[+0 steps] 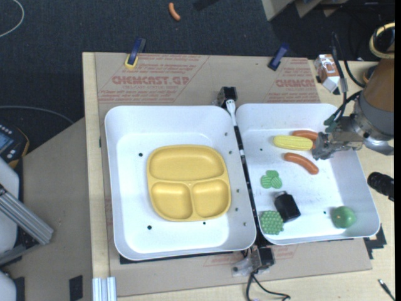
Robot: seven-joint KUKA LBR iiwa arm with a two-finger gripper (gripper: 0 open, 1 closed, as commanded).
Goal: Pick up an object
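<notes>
White plastic forms the two shallow bins we see side by side on the tabletop (pixel 188 74), which is a brown board printed with red lettering. In the left bin (pixel 125 168) lies a yellow divided tray (pixel 188 182) with three compartments, sitting roughly in the middle. The right bin (pixel 351 187) holds the loose objects: a yellow corn cob (pixel 292 142) near the far side, a reddish sausage (pixel 305 133) just behind it, and a second sausage (pixel 301 162) lying at a slant just in front of the corn. Nearer the divider between the bins we find a small green leafy piece (pixel 270 180), below it a black block (pixel 287 206), and touching that block's left side a green bumpy piece (pixel 270 221). A round green object (pixel 343 216) rests in the near right corner of the same bin. We see the grey arm (pixel 376 115) reaching in from the right, with the gripper (pixel 323 147) low over the right bin, just beside the right end of the corn cob and above the end of the nearer sausage. We cannot tell whether the gripper is apart or together, nor whether it touches anything. On the dark floor beyond the tabletop lies a small orange piece (pixel 174 10).
</notes>
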